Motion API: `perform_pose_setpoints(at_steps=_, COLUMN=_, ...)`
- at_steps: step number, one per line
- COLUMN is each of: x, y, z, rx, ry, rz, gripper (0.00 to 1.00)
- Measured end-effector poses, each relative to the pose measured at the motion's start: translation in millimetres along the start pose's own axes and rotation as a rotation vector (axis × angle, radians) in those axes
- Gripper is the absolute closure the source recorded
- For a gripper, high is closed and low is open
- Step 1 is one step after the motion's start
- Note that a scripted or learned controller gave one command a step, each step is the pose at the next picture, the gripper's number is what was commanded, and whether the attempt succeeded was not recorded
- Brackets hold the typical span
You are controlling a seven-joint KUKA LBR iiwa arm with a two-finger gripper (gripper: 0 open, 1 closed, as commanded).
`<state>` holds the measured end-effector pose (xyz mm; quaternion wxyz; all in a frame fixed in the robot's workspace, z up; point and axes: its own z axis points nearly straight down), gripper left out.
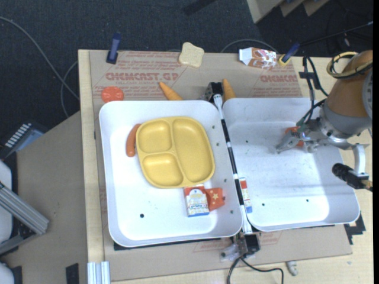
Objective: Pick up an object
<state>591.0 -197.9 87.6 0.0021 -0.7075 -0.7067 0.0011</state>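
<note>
Small carton (pixel 197 201), yellow tray (pixel 175 151), gripper (pixel 288 143)

1 fixed camera looks down aslant on 2 bins (pixel 118 218).

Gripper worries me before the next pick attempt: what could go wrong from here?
The gripper sits low in the right bin, while the yellow plate, sausage and small carton lie in the left bin; closing here likely grabs nothing. Crossing over, it could catch the bins' shared rim.
</note>
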Motion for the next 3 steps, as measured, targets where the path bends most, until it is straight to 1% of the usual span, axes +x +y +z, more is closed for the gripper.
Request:
perform_pose_setpoints(at_steps=1, x=27.1, y=43.6, z=2.4, rx=-0.007, ry=-0.002, rz=-0.002, gripper=0.00)
perform_pose_setpoints(at_steps=2, x=26.9, y=44.2, z=-8.1, rx=-0.010, ry=-0.004, rz=-0.004, gripper=1.00)
perform_pose_setpoints(at_steps=3, x=99.7, y=40.0, z=-50.2, rx=-0.006, ry=0.000, rz=-0.003, gripper=1.00)
